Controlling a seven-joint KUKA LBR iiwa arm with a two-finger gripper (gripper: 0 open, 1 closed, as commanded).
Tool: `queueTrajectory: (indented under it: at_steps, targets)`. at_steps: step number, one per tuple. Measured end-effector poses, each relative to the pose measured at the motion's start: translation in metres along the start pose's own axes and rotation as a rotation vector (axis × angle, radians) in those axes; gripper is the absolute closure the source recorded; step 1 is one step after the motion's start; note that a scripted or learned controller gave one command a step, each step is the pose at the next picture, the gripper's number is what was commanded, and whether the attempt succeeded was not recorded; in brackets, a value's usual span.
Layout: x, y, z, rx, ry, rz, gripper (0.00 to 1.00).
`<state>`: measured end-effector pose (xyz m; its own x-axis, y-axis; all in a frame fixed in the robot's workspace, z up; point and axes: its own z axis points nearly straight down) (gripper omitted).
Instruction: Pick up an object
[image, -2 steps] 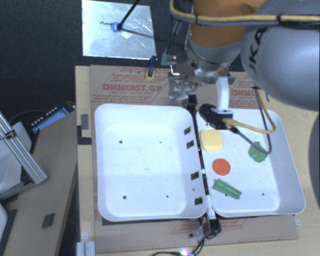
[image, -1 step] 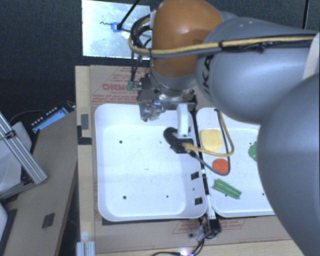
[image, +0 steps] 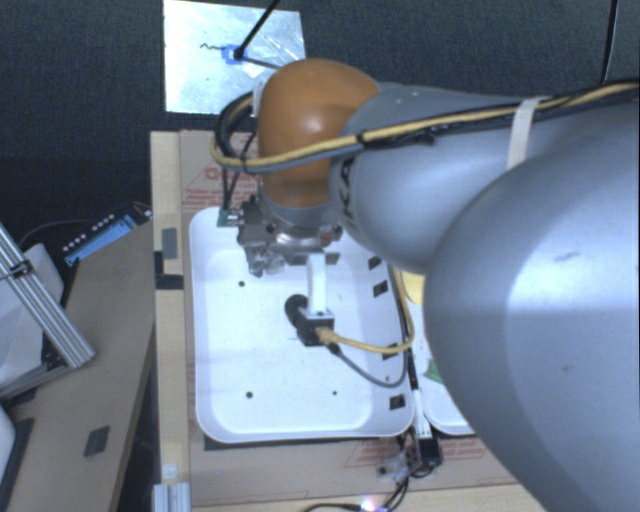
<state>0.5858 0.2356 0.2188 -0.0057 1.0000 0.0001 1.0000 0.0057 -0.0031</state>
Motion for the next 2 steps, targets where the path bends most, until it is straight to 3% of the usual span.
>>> queueTrajectory:
  at_steps: [1,2]
  targets:
    - [-0.002,0.01,0.049,0.001,-0.002,0.004,1.0]
    - [-0.079,0.023,0.009,-0.007,-0.001,0.011,1.0]
